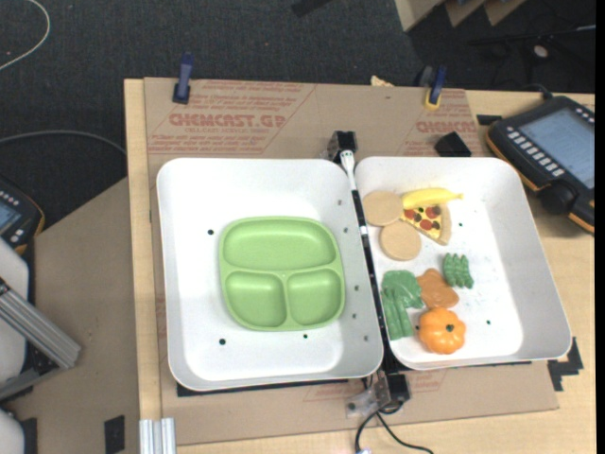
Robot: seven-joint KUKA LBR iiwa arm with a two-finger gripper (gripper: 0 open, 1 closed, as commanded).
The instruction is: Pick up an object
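Toy foods (400, 242) in right bin (510, 253), green divided plate (281, 272) in left bin (189, 253), fingers' state unclear

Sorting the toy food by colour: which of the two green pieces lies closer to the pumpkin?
The bigger green piece, at the right bin's left edge, almost touching the pumpkin. The smaller one sits farther back.
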